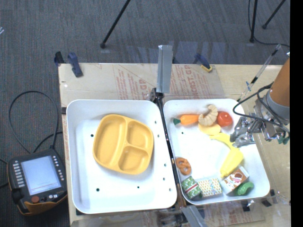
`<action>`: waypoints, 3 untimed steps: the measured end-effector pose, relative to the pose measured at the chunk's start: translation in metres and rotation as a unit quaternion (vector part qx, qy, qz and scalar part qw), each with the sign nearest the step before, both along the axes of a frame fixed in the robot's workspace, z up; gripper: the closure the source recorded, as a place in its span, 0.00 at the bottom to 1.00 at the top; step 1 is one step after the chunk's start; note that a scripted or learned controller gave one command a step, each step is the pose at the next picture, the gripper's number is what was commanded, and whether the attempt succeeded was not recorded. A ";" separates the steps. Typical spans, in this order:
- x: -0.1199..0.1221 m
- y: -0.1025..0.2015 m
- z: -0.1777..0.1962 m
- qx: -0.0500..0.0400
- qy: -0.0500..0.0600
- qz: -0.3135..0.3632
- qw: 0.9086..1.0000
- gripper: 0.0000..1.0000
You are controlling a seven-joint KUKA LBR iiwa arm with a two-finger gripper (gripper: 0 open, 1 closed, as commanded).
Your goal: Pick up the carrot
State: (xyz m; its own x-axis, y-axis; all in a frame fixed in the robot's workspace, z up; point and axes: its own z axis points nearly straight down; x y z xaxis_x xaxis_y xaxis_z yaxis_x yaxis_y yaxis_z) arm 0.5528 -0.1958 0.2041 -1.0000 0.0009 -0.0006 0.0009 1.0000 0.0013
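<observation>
Camera view, right bin (262, 171): the carrot (188, 120) is lying near the far left corner, green tip pointing at the divider, its orange end just beside a croissant (209, 115) and near a tomato (224, 119). The gripper (241, 135) is hovering over the right rim, well apart from the carrot; its opening cannot be told, and nothing is showing in its grasp. Advice: approach from above, closing across the carrot's narrow width, keeping clear of the croissant.
</observation>
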 end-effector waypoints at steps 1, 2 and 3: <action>-0.053 -0.010 -0.118 0.001 0.001 -0.090 0.996 0.00; 0.042 -0.015 -0.082 0.000 -0.001 -0.228 0.974 0.00; 0.007 0.003 -0.118 -0.001 0.002 -0.454 0.891 0.00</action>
